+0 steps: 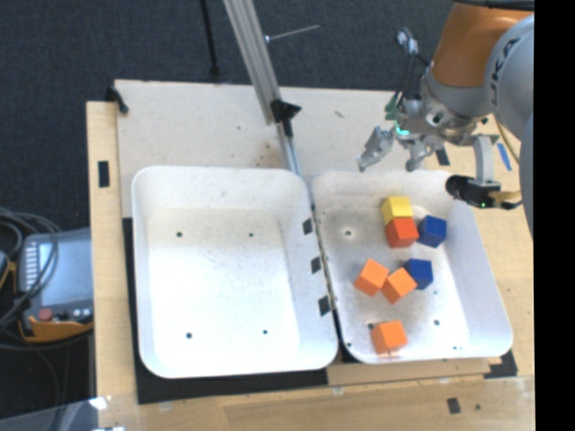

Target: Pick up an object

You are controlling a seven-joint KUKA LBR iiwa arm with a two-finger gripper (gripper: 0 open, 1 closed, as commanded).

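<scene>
The left bin (225, 272) sits at centre-left; the right bin (467, 330) holds seven blocks (400, 233) — orange, yellow, red, blue. Upper right, the gripper (395, 153) hangs above them, fingers spread, pinching nothing.

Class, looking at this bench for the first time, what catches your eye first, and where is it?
The coloured blocks clustered in the right bin: a yellow block, blue ones and several orange ones. Next, the arm with its orange band at upper right, its gripper open above that bin's far edge.
</scene>
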